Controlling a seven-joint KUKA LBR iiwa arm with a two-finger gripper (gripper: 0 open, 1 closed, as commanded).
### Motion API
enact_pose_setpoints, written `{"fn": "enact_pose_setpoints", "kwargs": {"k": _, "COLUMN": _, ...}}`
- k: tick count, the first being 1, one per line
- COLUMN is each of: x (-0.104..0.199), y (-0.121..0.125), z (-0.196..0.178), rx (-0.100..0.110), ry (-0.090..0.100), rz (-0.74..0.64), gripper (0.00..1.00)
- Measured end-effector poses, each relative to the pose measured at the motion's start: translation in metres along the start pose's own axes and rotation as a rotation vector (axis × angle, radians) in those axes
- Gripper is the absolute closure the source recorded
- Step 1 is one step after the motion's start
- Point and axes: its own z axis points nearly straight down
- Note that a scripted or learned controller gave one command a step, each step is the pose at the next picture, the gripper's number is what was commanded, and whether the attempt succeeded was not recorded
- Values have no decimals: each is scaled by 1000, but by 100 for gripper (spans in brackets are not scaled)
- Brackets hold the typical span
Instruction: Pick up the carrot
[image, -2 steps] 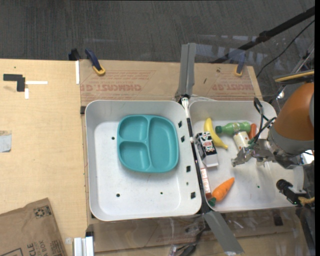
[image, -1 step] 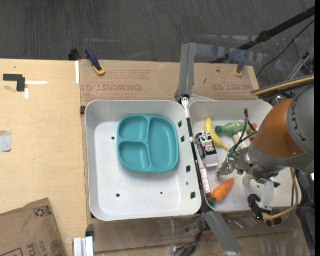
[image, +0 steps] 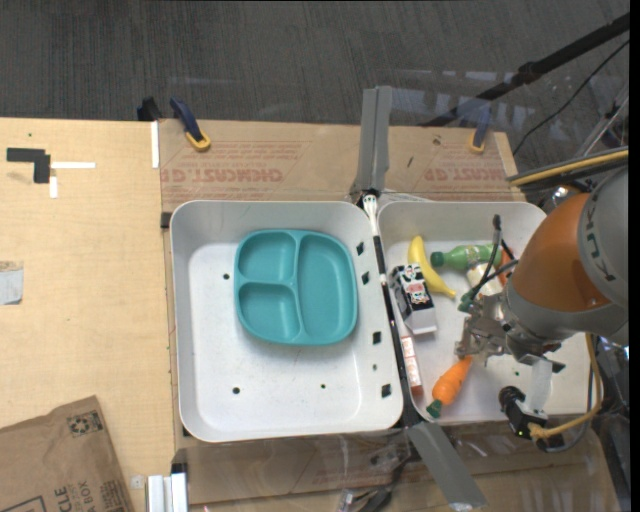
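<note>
The carrot (image: 450, 383), orange with a green leafy end pointing toward the front, lies tilted in the right bin (image: 565, 395) near its front left corner. My gripper (image: 478, 346) hangs under the orange-banded wrist, just above and right of the carrot's thick upper end. It looks very close to that end, but I cannot tell whether it touches it. The arm covers the right half of this bin.
Behind the carrot in the right bin lie a yellow banana (image: 428, 265), a green bottle (image: 466, 256) and a black and white box (image: 414, 296). The left bin (image: 200, 330) holds a teal divided plate (image: 296, 287). A raised divider (image: 385, 300) separates the bins.
</note>
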Motion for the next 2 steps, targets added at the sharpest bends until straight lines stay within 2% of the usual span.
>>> {"fn": "enact_pose_setpoints", "kwargs": {"k": 1, "x": 72, "y": -31, "z": -91, "rx": -3, "ry": -1, "rz": 367, "gripper": 100}}
{"fn": "enact_pose_setpoints", "kwargs": {"k": 2, "x": 72, "y": -30, "z": -99, "rx": 0, "ry": -5, "rz": 364, "gripper": 100}}
